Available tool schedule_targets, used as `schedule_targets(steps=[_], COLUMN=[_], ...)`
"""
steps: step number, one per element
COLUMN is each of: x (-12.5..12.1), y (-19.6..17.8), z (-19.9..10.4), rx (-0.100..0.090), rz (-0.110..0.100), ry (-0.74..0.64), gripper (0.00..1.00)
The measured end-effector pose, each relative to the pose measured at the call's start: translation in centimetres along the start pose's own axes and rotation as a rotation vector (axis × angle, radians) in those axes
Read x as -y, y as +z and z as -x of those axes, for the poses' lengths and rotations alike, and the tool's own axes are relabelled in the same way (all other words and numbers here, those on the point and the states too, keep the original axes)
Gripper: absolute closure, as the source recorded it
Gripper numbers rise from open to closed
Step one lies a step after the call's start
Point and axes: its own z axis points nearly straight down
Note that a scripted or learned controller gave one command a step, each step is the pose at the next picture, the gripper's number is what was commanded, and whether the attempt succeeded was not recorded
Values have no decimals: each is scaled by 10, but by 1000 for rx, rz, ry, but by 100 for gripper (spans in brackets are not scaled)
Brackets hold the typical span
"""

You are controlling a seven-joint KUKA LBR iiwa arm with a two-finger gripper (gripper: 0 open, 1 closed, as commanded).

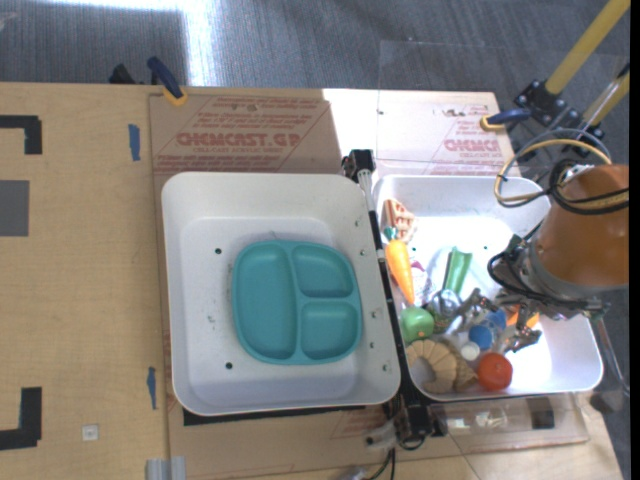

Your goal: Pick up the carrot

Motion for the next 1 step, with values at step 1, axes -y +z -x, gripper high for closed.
schedule_targets(steps=[1], x=[1], y=[-10], z=[4], rx=[6], rz=[-4], ry=[-2], gripper=[100])
